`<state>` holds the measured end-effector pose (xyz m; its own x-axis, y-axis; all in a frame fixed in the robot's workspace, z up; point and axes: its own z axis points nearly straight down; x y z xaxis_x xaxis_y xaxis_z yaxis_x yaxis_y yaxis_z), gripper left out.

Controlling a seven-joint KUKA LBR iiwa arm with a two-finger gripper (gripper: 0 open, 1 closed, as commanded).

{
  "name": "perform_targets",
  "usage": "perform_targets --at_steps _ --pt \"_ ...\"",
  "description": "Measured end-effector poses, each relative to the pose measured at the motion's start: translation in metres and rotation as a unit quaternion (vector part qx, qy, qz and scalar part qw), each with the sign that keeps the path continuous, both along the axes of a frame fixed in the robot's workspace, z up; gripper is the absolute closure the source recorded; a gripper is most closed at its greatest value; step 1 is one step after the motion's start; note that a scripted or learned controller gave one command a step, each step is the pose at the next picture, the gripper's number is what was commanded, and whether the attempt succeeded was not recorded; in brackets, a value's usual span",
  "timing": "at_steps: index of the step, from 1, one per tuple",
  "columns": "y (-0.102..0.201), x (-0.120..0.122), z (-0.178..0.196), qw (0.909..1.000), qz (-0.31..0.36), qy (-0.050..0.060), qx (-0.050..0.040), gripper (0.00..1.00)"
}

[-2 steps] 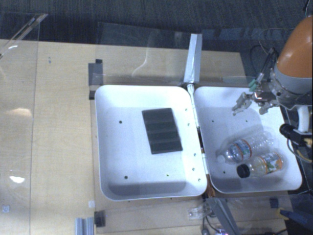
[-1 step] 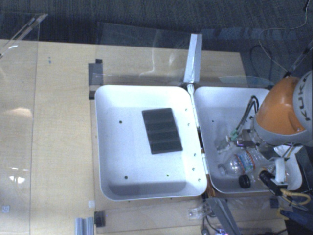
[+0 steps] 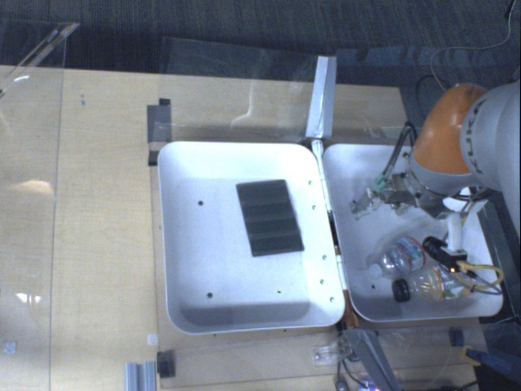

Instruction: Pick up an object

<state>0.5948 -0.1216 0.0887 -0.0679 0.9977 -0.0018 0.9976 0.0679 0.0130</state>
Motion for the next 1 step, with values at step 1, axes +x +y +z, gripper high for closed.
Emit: perform_targets --at_steps 1 --pt "0.0183 0.0723 -0.0009 0.9875 0.157 0.012 -0.0008 0.0"
